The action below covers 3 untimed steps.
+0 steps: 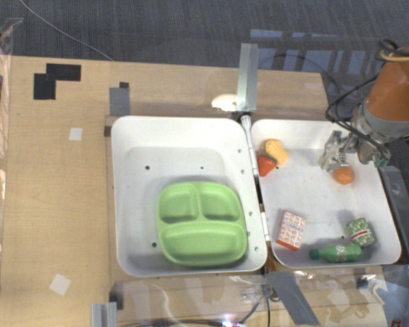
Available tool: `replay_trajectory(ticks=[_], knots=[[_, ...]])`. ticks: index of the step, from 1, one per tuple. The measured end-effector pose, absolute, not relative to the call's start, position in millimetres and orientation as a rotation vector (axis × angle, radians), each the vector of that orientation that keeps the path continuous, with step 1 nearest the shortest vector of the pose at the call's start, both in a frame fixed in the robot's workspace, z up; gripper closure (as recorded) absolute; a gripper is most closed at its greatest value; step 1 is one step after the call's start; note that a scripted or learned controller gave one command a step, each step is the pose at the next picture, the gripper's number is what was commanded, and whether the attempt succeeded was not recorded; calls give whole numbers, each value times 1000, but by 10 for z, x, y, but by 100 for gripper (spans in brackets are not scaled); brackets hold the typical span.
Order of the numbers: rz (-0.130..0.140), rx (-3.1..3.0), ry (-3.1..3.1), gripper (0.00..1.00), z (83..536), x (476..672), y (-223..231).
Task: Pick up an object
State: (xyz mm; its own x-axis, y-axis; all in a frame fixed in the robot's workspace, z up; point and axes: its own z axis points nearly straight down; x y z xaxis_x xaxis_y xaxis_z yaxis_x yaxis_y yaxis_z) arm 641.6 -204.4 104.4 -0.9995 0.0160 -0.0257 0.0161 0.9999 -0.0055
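Currently, step: approach phase; gripper [335, 157] over right bin [320, 203], upper-right area, nothing lifted yet.
Target (judged): orange ball [343, 176], just below and beside fingertips, resting on bin floor.
Grip state: fingers look slightly apart; nothing between them.
Contact: can't tell if tips touch ball.
Next move: needs shift toward ball, descend, straddle it, then close.
Risk: round obj. may roll off.

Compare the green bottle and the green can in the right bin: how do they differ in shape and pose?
The green bottle is long and slim, lying on its side along the right bin's near edge; the green can is short and stubby, tilted. The bottle is plain green; the can has white and red markings. Both lie near the same corner.
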Motion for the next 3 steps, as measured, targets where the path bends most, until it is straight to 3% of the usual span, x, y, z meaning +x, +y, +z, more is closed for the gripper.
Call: replay_trajectory(ticks=[1, 2, 3], knots=[[0, -245, 3123, 100, 1243, 5382, -1359], [5, -362, 3105, 100, 1888, 5304, -85], [-2, -1057, 2946, 100, 2241, 4992, 280]])
